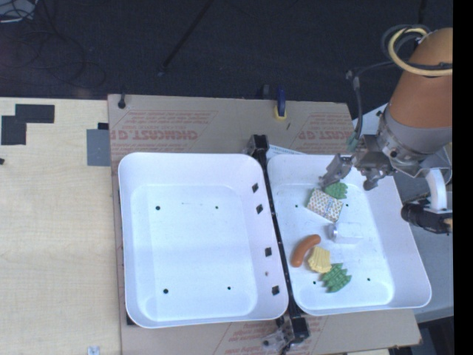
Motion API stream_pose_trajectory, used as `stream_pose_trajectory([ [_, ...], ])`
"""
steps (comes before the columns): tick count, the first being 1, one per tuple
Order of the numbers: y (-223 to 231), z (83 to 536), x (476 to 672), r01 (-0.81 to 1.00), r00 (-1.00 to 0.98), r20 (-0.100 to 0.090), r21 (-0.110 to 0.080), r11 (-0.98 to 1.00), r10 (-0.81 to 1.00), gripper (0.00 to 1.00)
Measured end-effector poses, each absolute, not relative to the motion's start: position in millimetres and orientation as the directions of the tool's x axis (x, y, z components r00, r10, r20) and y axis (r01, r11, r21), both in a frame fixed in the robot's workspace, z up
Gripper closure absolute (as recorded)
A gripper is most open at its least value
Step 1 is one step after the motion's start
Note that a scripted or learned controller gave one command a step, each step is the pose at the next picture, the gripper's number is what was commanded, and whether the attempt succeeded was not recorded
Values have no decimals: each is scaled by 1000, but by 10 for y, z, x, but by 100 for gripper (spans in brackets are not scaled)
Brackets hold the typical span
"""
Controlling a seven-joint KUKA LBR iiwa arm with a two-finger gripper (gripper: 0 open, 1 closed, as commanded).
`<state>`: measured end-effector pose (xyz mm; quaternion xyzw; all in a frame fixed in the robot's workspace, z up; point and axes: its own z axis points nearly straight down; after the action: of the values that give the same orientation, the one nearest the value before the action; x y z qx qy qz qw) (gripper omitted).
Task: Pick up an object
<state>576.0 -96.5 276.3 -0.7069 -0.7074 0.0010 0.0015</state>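
Above the right bin point(414, 272), splayed empty claw point(349, 174), green toy point(338, 191) partly hidden beneath.

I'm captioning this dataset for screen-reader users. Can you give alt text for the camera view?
A grey arm with an orange band reaches from the right, its tool above the right white bin, over a green toy and a patterned block. An orange sausage, yellow piece and second green piece lie nearer. The left bin sits alongside.

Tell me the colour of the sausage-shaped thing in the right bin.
Orange-red sausage, seen best in the camera view.
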Motion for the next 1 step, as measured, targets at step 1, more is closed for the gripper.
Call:
stream_pose_trajectory([
  [1,-1127,5107,5573,1000,-1,-4,16,1,1000,0],
])
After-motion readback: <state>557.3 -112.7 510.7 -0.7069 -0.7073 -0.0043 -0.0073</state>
